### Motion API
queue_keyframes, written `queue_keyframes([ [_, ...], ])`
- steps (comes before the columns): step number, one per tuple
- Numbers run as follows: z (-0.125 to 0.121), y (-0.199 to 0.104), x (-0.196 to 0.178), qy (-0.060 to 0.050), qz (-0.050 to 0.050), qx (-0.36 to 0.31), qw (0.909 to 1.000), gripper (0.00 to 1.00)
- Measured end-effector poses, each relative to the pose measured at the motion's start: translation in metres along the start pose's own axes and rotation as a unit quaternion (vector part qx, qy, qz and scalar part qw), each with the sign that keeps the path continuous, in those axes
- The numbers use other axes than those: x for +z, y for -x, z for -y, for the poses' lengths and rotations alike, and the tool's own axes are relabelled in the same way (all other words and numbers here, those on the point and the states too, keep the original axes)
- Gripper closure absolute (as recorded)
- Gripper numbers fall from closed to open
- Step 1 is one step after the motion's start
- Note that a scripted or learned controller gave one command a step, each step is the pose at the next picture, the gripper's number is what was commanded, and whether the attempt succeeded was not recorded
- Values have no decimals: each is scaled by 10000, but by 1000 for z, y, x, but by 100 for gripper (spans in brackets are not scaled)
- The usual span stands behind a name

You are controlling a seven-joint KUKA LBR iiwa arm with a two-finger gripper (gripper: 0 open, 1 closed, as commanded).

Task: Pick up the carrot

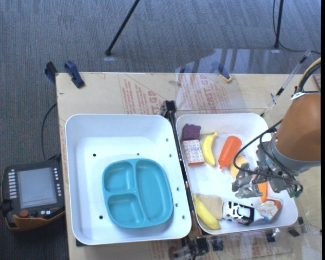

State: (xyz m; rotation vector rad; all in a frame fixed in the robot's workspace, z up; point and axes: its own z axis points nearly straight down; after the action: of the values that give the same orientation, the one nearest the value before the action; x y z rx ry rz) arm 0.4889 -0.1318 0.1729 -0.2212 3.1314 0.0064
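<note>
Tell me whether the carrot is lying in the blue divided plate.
No: the carrot lies in the right bin beside a banana, while the blue divided plate sits in the left bin.

Bright, even daylight fills the scene. The white bins (76,140) look nearly washed out, with soft shadows along their inner walls. Pale glare streaks cross the counter (146,93) near its far edge. The picture is mildly soft, and small items blur slightly.
</note>
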Motion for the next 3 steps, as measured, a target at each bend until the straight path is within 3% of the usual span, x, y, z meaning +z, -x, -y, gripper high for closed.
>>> queue_keyframes([
  [1,46,68,-41,-19,19,1092,9940,100],
  [2,89,48,-26,-18,-12,1130,9936,100],
  [3,21,47,-14,0,-11,1477,9890,100],
])
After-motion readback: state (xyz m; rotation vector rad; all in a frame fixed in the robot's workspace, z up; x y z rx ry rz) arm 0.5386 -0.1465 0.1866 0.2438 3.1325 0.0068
